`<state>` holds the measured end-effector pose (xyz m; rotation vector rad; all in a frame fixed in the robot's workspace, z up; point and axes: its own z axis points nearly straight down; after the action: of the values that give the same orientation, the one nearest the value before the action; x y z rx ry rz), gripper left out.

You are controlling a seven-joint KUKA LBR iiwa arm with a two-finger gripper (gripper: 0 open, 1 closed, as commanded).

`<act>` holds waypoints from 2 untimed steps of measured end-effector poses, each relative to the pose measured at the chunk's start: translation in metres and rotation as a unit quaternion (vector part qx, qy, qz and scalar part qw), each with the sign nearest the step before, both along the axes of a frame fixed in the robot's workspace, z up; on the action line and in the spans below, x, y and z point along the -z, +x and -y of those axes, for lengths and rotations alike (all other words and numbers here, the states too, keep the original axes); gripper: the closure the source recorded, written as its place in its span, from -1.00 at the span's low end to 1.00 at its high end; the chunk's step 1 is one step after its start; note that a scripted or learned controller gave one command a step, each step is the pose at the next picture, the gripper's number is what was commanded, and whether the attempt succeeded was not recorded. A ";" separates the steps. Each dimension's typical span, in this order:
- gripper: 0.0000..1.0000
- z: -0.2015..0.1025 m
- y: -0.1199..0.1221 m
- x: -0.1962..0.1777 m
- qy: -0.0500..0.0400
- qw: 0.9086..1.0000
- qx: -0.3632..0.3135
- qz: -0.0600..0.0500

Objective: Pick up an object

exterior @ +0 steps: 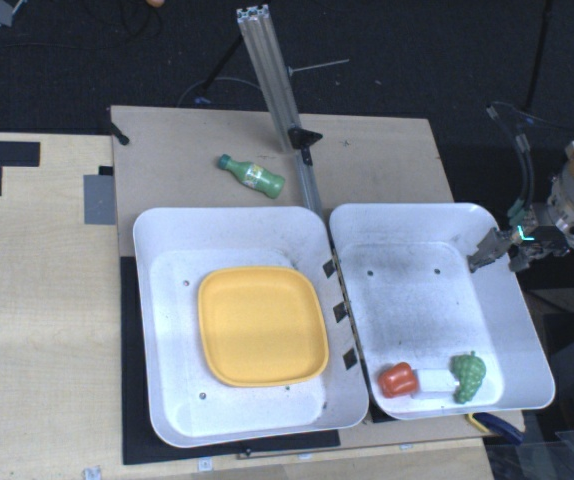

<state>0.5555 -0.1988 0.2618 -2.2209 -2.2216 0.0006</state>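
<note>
**Still nothing picked: gripper waits at the right bin's edge**

Currently the gripper hangs over the far right rim of the right bin, at the end of the arm that comes in from the right. Its dark fingers look spread a little, with nothing between them, though they are small and dim, so this is a judgement more than a clear sight.

The candidates for picking lie well away from it. A red toy pepper and a green toy broccoli sit near the front wall of the right bin, near each other but apart, with a pale piece between them that is hard to make out. The left bin holds a yellow square plate, lying flat near its middle. A green bottle lies on its side on the bench behind the left bin, outside both bins.

The risks from here: both toys lie close to the front wall, so a descent there could strike the rim or push a toy against it rather than close round it. The pepper is rounded and may squirt out of the fingers. The plate lies too flat and wide for a grip from above.
</note>
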 end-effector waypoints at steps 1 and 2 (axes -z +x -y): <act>-1.00 0.000 0.000 0.000 0.000 1.000 0.000 0.000; -1.00 -0.009 -0.002 0.060 0.001 1.000 -0.001 -0.002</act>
<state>0.5539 -0.1902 0.2023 -2.2163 -2.2202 0.0042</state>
